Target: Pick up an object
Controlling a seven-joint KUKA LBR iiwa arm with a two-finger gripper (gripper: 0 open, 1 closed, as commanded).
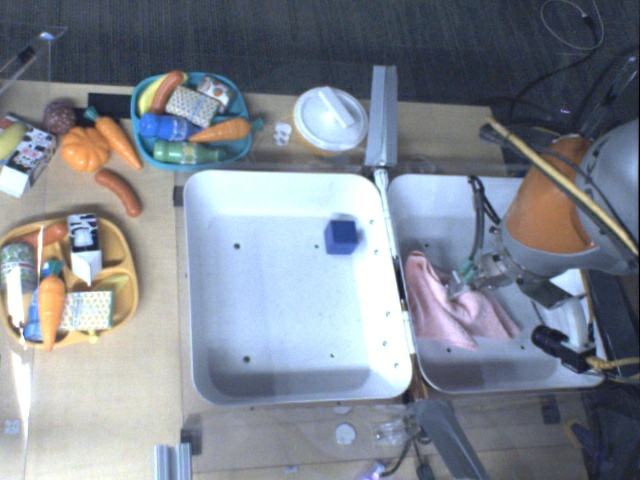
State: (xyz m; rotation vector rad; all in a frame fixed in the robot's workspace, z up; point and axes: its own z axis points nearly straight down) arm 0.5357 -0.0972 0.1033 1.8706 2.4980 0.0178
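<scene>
A small blue cube (342, 236) lies in the left bin (250, 368), toward its upper right. A crumpled pink cloth (445, 308) lies in the right bin (500, 378), against its left wall. My gripper (468, 280) is low in the right bin, at the upper right part of the cloth and touching or just above it. The grey arm with its orange band (545, 218) reaches in from the right and hides much of that bin's right half.
A metal divider post (380, 118) stands behind the gap between the bins. A white lidded bowl (330, 118), a blue bowl of toy food (190, 118) and a yellow tray of toys (70, 278) sit outside the bins. Cables (560, 338) run at the right.
</scene>
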